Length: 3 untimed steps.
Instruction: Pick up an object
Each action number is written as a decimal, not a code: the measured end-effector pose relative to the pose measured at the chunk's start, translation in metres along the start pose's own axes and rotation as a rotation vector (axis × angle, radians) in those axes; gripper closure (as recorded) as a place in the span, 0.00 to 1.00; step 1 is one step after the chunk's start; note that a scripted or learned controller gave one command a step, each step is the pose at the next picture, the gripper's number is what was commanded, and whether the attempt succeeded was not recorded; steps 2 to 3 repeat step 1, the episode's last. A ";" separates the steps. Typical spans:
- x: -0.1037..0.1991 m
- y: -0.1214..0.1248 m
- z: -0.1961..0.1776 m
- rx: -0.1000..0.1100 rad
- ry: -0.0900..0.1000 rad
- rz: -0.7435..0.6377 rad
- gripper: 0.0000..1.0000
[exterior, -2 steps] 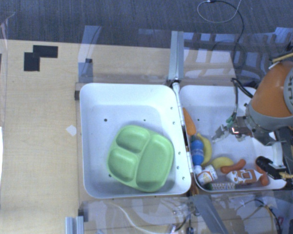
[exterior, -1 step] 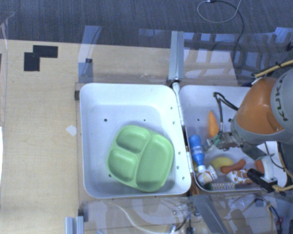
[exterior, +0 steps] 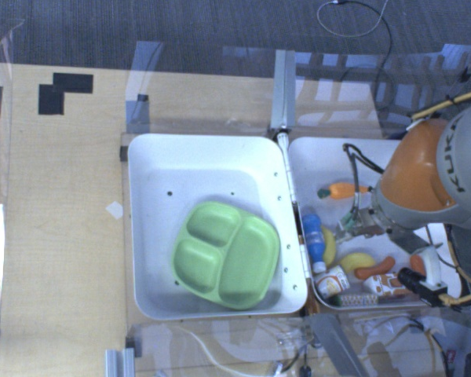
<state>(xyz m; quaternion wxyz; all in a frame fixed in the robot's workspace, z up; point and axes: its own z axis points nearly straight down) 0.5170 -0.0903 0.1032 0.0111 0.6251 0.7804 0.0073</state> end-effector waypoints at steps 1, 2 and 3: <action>0.104 0.033 -0.083 0.018 0.007 0.128 1.00; 0.104 0.033 -0.083 0.018 0.007 0.128 1.00; 0.104 0.033 -0.083 0.018 0.007 0.128 1.00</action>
